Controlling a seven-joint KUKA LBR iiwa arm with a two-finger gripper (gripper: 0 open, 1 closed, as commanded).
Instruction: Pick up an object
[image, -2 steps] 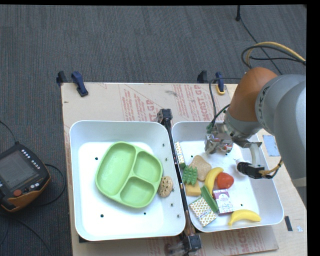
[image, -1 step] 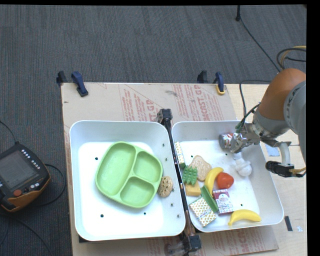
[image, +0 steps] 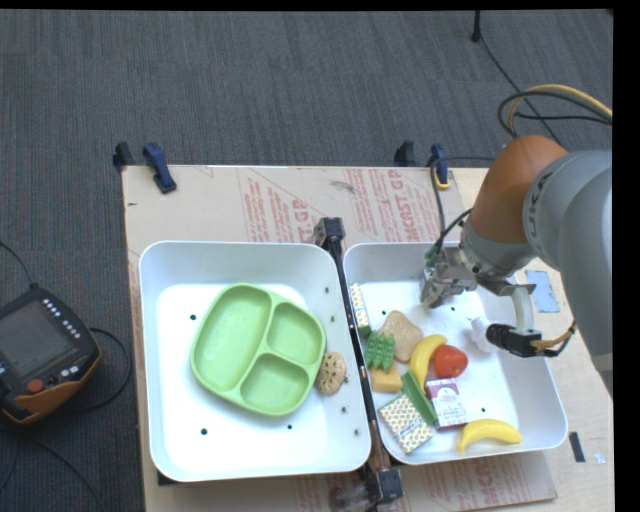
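You have two white bins side by side on the bench. The left bin (image: 170, 440) holds one green divided plate (image: 259, 349) with three compartments, and one round cookie (image: 331, 372) lying just off the plate's right edge, close to the wall between the bins.

The right bin (image: 540, 400) holds the toy food, clustered in its left and near part. Count two bananas: one banana (image: 424, 356) curved in the middle of the cluster, and a second banana (image: 488, 433) lying apart toward the near right corner. There is one red tomato (image: 450, 361) just right of the middle banana, one tan bread slice (image: 402, 333) on the far side of the cluster, one green ridged piece (image: 380, 351) to its left, one yellow block (image: 386, 381) just nearer than that, one dark green pod (image: 418, 396), one small carton (image: 445, 402) with a red and white label, and one patterned cracker box (image: 406, 423) at the near left. A narrow packet (image: 358, 306) stands against the bin's left wall.

The arm comes in from the right, its orange band above the far right part of the right bin, wrist angled down and leftward. The gripper (image: 437, 291) hangs over bare bin floor, just beyond the bread slice and apart from it. You can see nothing between its fingers; how far apart they stand cannot be told from this angle.
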